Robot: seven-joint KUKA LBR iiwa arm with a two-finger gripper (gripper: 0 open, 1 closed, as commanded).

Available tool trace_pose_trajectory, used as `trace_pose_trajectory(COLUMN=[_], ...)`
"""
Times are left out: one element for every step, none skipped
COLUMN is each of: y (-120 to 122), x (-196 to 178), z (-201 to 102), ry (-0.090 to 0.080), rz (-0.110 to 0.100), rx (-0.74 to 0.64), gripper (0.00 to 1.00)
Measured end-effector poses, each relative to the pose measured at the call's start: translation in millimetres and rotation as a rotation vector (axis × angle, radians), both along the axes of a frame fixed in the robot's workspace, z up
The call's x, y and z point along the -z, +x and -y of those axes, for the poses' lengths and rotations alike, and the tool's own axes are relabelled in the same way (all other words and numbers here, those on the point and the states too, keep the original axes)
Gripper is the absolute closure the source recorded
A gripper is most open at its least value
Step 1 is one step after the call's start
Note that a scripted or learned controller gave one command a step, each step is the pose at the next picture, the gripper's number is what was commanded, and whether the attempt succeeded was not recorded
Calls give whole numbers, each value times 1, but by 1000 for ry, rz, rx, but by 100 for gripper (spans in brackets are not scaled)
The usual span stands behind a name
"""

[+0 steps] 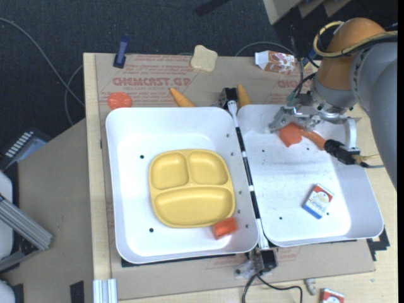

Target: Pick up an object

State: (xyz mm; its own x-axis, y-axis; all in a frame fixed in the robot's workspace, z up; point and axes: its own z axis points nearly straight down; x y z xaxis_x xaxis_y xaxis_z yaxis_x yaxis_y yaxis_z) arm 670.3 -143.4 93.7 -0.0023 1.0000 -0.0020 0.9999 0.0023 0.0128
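You have two white bins [126, 137], one yellow divided plate [190, 187], two orange blocks [224, 228], one small carton [317, 201], one bread slice [204, 58], two carrots [182, 98], one blue marker [120, 51].

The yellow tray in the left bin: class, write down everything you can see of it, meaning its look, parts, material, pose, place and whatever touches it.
The yellow tray is a rounded, glossy plate that looks like plastic, divided into three compartments: two small ones on the far side and one long one nearer the camera. It lies flat and upright near the middle of the left bin. An orange block sits against its near right corner, seemingly touching the rim.
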Motion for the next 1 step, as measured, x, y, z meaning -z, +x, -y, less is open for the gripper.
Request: trace_pose_trajectory(y=[0], x=[-9], z=[0], ry=[-2], rz=[0], rx=[-1], gripper=[100])
